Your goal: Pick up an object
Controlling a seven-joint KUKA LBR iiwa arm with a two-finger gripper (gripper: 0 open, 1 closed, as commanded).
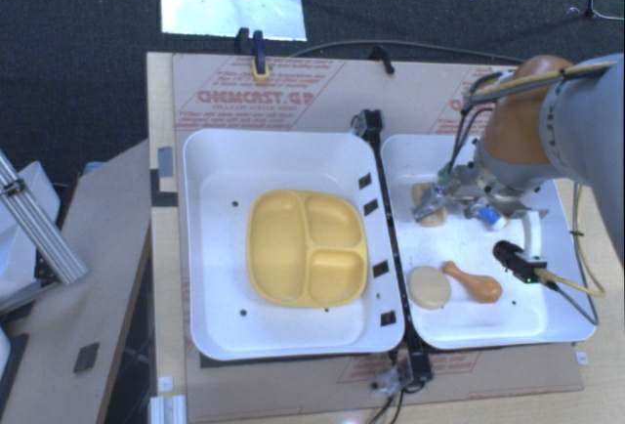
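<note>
Hiding part of a tan object (431,204) in the right bin (488,329), the gripper (431,205) has unreadable fingers

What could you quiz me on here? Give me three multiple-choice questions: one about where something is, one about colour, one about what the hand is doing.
1. Where is the yellow divided plate?
A. left bin
B. right bin
C. on the floor

2. What colour are the two bins?
A. blue
B. white
C. black

3. Where is the hand?
A. low in the right bin
B. over the left bin
C. far above the bench

Answers:
1 A, it lies in the left bin.
2 B, both are white.
3 A, it sits low beside a tan object.
</note>
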